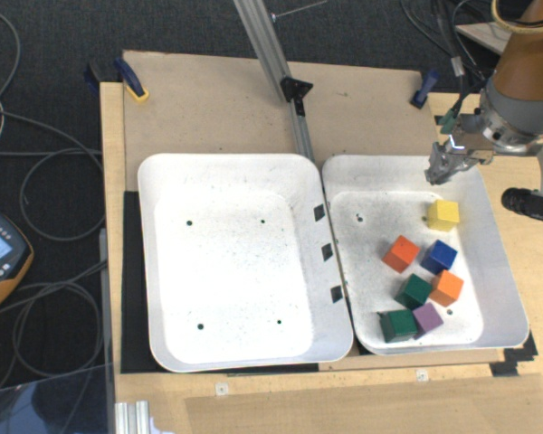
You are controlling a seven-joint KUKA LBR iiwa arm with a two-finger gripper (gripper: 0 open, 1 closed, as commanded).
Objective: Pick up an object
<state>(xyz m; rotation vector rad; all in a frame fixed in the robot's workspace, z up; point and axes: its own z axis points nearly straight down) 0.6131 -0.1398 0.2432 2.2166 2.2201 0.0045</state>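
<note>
Gripper [441,172] at upper right of frame, above far rim of right bin [500,283]; finger state unclear, too small to tell. Yellow cube [443,212] just below. Risk: descent clips rim, or nudges cube aside.

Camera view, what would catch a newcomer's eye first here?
The cluster of colored blocks in the right bin stands out: a yellow block at the top, then an orange block, a blue block and others below. Just above the yellow block hangs the end effector. Beside them, the left bin looks starkly white.
</note>
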